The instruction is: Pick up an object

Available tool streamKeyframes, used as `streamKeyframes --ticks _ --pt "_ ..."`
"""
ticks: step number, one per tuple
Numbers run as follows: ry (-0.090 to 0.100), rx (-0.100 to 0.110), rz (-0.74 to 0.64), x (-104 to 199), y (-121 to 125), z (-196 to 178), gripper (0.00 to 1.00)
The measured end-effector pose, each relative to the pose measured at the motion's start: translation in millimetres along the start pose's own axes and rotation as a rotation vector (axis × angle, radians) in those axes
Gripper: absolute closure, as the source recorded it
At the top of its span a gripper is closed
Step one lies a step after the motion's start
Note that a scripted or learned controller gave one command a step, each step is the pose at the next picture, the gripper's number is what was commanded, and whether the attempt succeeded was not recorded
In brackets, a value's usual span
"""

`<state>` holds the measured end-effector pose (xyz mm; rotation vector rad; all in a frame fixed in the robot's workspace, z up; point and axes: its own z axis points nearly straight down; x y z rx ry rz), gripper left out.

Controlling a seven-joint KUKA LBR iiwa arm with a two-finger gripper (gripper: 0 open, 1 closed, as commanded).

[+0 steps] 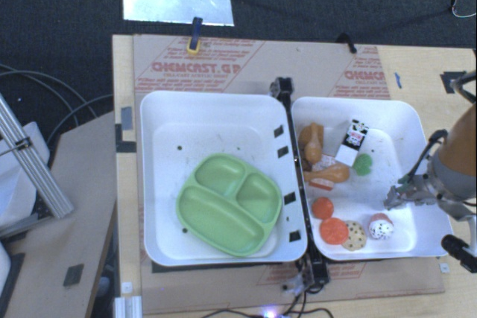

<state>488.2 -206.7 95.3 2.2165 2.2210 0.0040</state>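
My gripper (400, 196) reaches in from the right and hangs low over the right bin (406, 115), just above and to the right of a white ball with red spots (381, 227). Nothing is visibly held. The same bin holds a speckled cookie (355, 236), an orange disc (334, 231), a small red-orange ball (322, 207), an orange sausage-shaped piece (329, 176), a green ball (363, 164), a black-and-white carton (353, 142) and a tan piece (312, 141).
The left bin (164, 160) holds a green divided plate (229, 203). Both bins rest on a cardboard sheet (223, 63). A black clip divider (287, 130) runs between them. The arm's grey body (456, 167) fills the right bin's far right side.
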Motion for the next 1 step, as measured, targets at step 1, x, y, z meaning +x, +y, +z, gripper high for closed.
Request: streamKeyframes --ticks 1 --pt "0.000 -0.002 -0.001 -0.1 1.2 -10.5 1.00"
